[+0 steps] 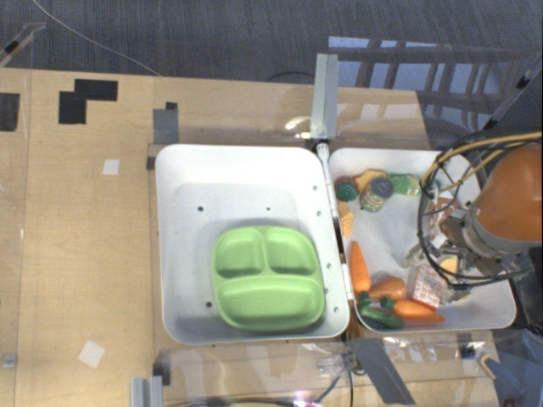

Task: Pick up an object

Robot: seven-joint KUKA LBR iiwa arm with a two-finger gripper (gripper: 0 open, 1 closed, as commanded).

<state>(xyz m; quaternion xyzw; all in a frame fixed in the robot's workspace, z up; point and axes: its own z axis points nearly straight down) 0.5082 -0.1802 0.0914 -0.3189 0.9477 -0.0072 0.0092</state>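
Left bin (170, 227) holds a green divided plate (268, 278), likely the drop spot. Right of the plate, against the right bin's (501, 316) near wall, one carrot (359, 266) lies with its long axis running away from the camera. Further right, the gripper (441, 265) hangs low over the toy clutter; its opening cannot be judged.

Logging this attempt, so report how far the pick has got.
Done: the arm has reached over the right bin, above the toy food. In hand: nothing visibly lifted; the carrot, the small jar and the red-and-white packet all lie in the bin. Left: grasp one object and raise it. The green divided plate sits in the left bin.
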